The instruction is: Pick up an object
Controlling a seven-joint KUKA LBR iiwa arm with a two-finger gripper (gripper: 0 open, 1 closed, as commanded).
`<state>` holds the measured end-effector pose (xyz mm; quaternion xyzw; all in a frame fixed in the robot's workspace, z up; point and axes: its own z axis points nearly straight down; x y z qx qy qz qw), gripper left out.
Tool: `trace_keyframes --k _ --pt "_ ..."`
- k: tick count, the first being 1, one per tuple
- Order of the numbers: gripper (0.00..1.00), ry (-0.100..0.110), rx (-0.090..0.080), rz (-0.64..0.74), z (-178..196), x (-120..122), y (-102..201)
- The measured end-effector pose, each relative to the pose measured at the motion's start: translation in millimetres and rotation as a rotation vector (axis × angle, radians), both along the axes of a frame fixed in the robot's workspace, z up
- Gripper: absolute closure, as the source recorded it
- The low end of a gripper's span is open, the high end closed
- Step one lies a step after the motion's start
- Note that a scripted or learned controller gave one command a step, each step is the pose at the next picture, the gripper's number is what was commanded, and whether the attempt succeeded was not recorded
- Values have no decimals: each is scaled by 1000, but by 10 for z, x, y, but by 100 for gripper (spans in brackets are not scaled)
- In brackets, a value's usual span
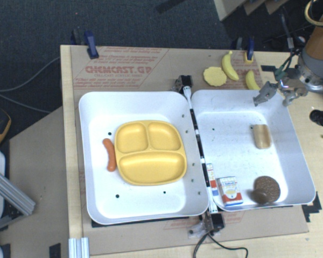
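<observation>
Because no object is chosen yet, the gripper (275,94) hangs with fingers spread wide and holding nothing at the upper right of the frame, above the right bin (234,120); the bread roll (261,136) lies just below it

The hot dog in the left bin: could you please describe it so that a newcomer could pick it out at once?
Start at the left bin, which holds a yellow divided plate. Just off the plate's left edge, on the white floor, lies the hot dog. It is the one slim orange-red thing there, lying lengthwise along the plate.
</observation>
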<state>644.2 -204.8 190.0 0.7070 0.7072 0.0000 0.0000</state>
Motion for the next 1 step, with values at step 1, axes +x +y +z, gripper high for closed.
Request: trace_keyframes --k 1 --pt "0 5 1 -3 -376 -366 -199"
